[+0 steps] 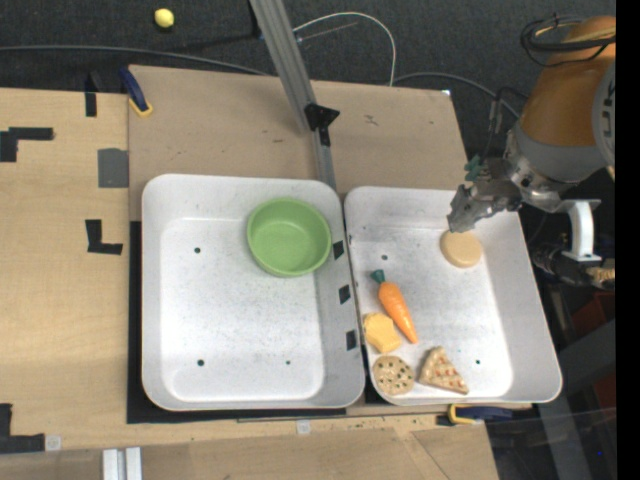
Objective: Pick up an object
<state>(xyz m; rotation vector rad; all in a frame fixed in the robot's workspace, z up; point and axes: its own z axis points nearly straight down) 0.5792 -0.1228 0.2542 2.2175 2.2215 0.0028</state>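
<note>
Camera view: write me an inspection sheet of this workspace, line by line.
Surface: wooden bench bearing two white bins, left bin and right bin, side by side.
Job's things: right bin holds a tan disc, a carrot, a yellow piece, a cookie and a pizza slice; left bin holds a green bowl.
Clutter: black tape marks on the bench; yellow ball on the floor beyond it.
Grippers: claw low over the disc's upper edge; nothing visibly between its tips.
Cables: thin ones running behind the bench.
Surroundings: grey pole slanting over the bench; dark floor.
</note>
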